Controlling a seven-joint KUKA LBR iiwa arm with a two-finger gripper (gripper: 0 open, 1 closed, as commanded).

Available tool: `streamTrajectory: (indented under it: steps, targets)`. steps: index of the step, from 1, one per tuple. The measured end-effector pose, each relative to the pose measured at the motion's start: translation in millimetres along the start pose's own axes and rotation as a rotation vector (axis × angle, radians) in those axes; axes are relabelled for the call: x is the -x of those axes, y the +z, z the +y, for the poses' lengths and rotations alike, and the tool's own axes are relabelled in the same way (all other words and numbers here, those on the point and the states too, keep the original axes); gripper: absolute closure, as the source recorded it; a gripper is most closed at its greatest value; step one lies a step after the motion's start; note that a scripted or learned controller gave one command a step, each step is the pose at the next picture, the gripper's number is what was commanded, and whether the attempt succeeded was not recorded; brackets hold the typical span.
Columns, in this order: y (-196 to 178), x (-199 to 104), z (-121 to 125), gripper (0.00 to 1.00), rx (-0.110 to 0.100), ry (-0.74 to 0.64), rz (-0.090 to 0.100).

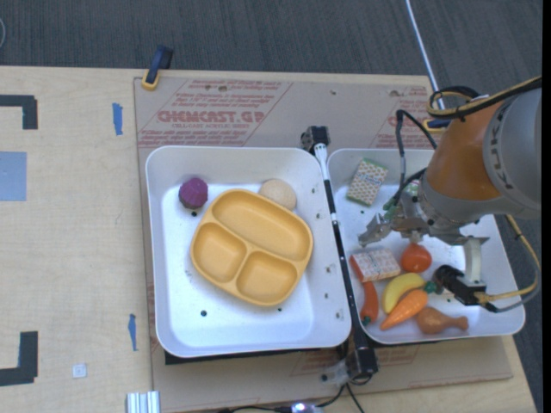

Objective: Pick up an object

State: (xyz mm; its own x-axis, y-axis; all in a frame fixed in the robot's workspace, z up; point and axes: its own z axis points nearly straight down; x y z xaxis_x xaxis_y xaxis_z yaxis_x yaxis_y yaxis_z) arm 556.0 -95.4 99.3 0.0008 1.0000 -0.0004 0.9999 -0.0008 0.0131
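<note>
Setting: wooden table, two white bins.
Pincer: low in right bin; spread or pressed together, cannot tell.
Nearest object: pink wafer block, just beside; looks light, stiff; grip its long sides.
Beyond: tomato, banana, carrot.

Light wood bench w/ a brown printed board on top. Two shallow white bins sit side by side on the board: left bin & right bin. Blue tape strips & black corner marks on bench at left.
</note>
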Motion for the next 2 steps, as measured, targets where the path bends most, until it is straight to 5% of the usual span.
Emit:
streamTrajectory:
  steps: [1, 2]
  targets:
    - [-10.1, -0.1, 0.7, 1.00, 0.002, 0.000, 0.000]
    - [-10.0, -0.1, 0.7, 0.00, 0.002, 0.000, 0.000]
